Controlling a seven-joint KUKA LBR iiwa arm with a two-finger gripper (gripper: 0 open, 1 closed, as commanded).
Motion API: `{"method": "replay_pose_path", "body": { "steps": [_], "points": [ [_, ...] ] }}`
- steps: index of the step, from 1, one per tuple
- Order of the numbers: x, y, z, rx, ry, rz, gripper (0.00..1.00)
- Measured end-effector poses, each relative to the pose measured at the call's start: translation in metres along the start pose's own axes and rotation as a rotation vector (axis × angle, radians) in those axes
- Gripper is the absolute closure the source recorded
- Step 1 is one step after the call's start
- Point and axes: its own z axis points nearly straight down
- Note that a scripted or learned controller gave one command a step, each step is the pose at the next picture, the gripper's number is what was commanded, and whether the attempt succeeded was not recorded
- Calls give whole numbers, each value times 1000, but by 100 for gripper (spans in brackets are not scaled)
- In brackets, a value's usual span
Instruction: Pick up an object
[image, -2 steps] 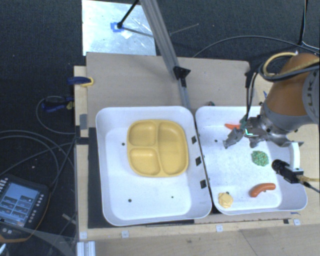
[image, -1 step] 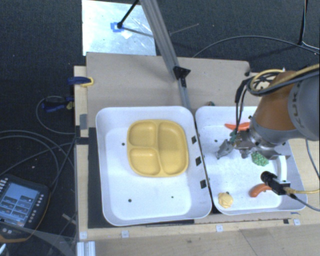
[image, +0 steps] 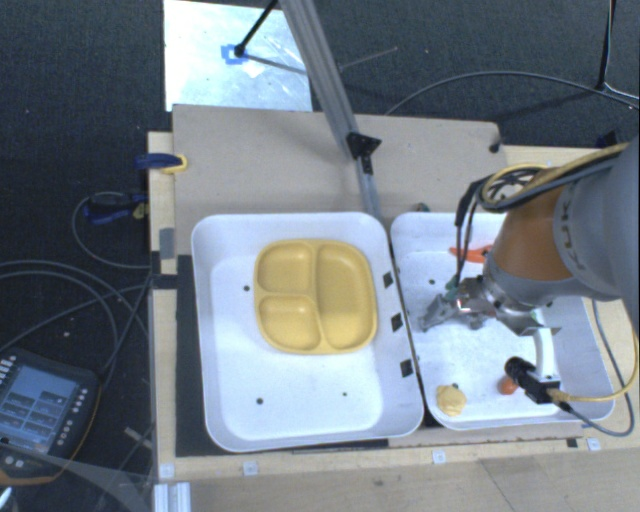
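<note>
In the left bin (image: 230, 400) lies a yellow divided plate (image: 315, 296). The right bin (image: 430, 250) holds a small pale yellow object (image: 452, 400) near its front edge. A small orange-red object (image: 509, 384) sits to the right of that, and an orange piece (image: 470, 252) pokes out at the back beside the arm. My gripper (image: 445, 310) hangs low over the left middle of the right bin, behind the pale yellow object and apart from it. The grey arm with its orange band (image: 525, 250) covers much of that bin.
The divider between the two bins (image: 400, 320) runs just left of the gripper. A slanted metal pole (image: 335, 90) crosses the back of the bench. Cables loop over the arm and past the bin's right rim (image: 600, 390).
</note>
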Motion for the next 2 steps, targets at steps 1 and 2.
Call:
{"method": "replay_pose_path", "body": {
  "steps": [1, 2],
  "points": [
    [0, 2, -13, -7, 0, 1, 100],
    [-7, 5, -76, -11, -2, -3, 100]
  ]
}}
